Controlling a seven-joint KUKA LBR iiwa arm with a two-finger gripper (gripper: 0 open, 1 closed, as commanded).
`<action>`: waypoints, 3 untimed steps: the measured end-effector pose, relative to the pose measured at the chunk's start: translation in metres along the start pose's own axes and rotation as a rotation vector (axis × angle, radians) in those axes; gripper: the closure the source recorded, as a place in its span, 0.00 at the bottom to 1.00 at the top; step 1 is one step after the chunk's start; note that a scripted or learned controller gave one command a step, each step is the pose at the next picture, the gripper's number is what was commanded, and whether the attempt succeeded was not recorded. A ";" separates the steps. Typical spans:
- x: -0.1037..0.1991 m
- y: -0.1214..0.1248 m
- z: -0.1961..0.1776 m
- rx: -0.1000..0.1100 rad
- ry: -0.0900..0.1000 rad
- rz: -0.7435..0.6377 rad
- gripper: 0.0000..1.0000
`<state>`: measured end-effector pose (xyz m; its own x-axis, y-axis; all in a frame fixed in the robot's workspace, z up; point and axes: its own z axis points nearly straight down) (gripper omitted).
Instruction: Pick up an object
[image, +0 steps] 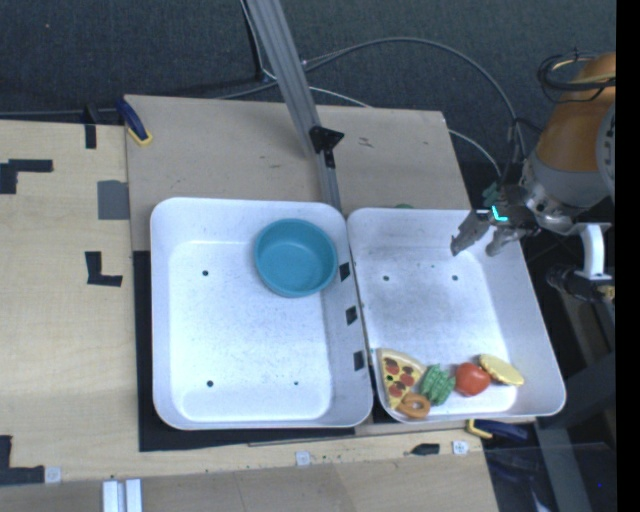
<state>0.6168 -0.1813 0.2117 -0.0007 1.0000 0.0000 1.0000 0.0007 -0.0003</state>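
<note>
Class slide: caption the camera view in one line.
Open hand above right bin; toy food at its near edge; blue bowl left.

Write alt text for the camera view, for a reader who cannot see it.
A grey and orange robot arm holds its open gripper above the right bin's far right corner, holding nothing. Toy food lies along that bin's near edge; a blue bowl sits in the left bin.

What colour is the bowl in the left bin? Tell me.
Blue, a teal shade. The bowl shows best in the camera view.
</note>
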 end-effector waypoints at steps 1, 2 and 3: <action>0.000 0.000 0.000 0.000 0.000 0.000 0.00; 0.007 0.000 0.045 0.004 0.001 0.000 0.00; 0.009 -0.007 0.107 0.006 0.001 0.000 0.00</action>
<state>0.6101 -0.1726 0.1046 -0.0006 1.0000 0.0012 1.0000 0.0006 -0.0062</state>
